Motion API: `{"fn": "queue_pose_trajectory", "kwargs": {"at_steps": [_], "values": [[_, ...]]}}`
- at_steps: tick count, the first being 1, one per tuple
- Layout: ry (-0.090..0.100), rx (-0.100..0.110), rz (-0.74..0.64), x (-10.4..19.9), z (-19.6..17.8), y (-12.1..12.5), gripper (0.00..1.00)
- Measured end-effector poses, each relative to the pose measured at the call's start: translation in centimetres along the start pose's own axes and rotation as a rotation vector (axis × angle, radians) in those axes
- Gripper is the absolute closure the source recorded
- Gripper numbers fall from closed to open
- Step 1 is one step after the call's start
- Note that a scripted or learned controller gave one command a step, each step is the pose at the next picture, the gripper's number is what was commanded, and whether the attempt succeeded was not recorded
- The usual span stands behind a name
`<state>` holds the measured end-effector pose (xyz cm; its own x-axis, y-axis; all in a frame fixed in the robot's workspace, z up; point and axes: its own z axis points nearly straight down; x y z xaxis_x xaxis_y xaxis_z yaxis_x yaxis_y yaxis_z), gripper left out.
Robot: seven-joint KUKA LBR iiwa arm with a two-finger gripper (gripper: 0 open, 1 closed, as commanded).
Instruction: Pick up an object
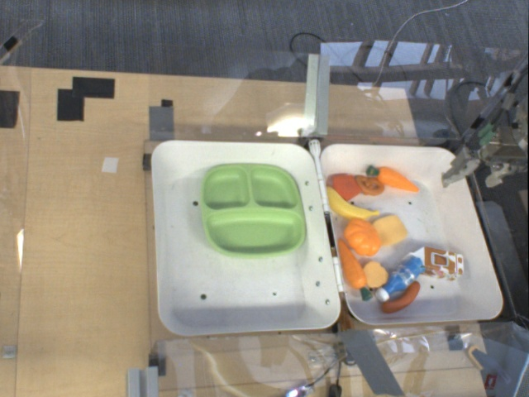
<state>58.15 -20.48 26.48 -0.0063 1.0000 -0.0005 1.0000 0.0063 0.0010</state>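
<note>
Where bins sit (two), one plate

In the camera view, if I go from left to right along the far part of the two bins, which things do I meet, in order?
Left bin's rim → green divided plate → divider between the bins → red toy → orange carrot → gripper at the right bin's far right corner.

On the table, a divided plate lay in the left bin, while toy foods crowded the right bin, mostly along its left side.
</note>
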Motion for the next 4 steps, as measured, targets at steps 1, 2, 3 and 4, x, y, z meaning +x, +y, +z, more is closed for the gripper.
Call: {"fn": "queue_pose_trajectory", "kwargs": {"at_steps": [1, 2, 3, 4], "values": [[0.0, 0.0, 0.0, 0.0, 0.0, 0.0, 0.0], [0.001, -0.001, -0.286, -0.1, 8.0, 1.4, 0.0], [0.002, -0.001, -0.523, 4.1, 16.4, 1.1, 0.0], [0.0, -0.009, -0.069, 6.2, 17.7, 3.6, 0.0]]}}
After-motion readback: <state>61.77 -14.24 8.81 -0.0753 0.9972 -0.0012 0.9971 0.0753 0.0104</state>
